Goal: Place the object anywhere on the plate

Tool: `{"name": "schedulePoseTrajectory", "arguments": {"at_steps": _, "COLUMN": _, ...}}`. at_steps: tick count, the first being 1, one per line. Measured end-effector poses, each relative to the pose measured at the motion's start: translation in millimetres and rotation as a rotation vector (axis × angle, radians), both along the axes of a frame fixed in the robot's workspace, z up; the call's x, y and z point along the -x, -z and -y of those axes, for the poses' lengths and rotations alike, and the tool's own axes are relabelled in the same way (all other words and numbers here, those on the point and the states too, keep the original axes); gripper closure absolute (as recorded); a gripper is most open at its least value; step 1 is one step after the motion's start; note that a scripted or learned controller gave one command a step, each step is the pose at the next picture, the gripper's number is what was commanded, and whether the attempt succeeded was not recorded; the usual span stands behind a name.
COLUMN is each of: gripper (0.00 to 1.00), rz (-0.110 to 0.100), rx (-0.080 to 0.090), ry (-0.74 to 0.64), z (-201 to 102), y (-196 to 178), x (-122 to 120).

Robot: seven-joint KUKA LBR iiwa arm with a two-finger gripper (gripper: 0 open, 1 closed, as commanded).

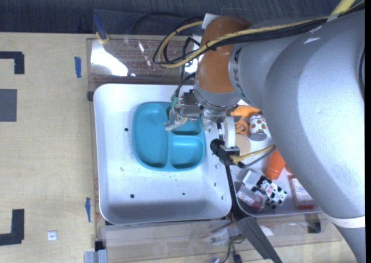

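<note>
while over the blue plate [152,137] | gripper [177,118] hangs above its right rim

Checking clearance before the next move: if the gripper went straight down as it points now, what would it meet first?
Probably the blue divided plate, near its upper right edge; the gripper hangs over it, though height is unclear.

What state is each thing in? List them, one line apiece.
blue plate: lying flat in the left bin, three compartments facing up.
left bin: holds the plate.
gripper: over the plate's upper right part; too cluttered to read more.
right bin: holds a jumble of small items.
orange item: lying tilted in the right bin.
black-and-white item: lying in the right bin.
</note>
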State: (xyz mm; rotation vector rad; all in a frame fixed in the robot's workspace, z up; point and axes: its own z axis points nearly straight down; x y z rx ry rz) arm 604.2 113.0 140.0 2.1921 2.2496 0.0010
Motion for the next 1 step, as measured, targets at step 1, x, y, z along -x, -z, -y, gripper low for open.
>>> {"name": "schedulePoseTrajectory", "arguments": {"at_steps": 1, "gripper": 0.0, "rz": 0.011, "rx": -0.013, "ry": -0.36, "z": 3.9, "y": 36.9, "x": -44.6}}
